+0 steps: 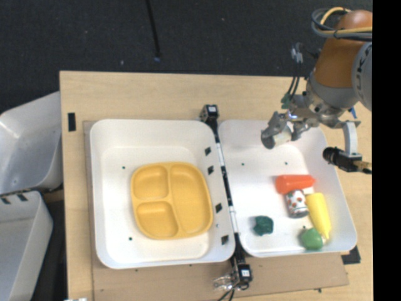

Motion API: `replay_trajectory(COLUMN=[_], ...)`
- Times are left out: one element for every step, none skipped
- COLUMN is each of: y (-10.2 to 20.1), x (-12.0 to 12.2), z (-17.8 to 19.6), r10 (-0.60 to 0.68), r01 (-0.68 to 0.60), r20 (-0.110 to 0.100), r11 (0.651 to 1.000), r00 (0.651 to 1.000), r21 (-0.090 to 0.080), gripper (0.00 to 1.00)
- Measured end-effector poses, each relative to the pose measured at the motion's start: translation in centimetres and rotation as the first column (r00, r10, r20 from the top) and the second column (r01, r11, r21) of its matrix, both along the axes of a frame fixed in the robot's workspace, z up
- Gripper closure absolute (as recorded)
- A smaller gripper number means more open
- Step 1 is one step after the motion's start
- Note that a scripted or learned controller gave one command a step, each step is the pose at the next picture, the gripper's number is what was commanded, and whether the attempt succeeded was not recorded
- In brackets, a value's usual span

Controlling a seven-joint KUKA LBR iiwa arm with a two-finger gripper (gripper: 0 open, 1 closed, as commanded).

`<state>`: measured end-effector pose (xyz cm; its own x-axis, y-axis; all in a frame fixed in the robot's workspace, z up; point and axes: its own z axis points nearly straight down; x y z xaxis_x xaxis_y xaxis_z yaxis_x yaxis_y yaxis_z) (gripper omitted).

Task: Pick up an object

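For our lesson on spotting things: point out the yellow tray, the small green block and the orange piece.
yellow tray (170,200): camera view, on its middle divider.
small green block (263,225): camera view, on its top.
orange piece (294,182): camera view, on its upper face.

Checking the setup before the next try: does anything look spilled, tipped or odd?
Nothing stands out. The yellow tray lies flat in the left bin; the small items sit clustered in the right bin, none spilled over a rim.
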<state>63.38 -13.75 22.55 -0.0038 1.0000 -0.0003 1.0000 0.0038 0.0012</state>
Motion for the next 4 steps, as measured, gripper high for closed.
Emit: replay_trajectory(y=[4.8,10.2,15.4,20.9], x=[-0.6,-1.0,-1.7,-2.3], z=[1.1,0.1,-0.8,0.7], r10=[0.002,0.002,0.001,0.005], r01=[-0.002,-0.002,-0.001,-0.005], r20=[-0.003,-0.004,-0.004,-0.002], r11=[1.000,1.000,1.000,1.000], r00=[1.000,1.000,1.000,1.000], r21=[0.001,0.000,-0.001,0.002], gripper=[1.00,1.00,1.00,1.00])
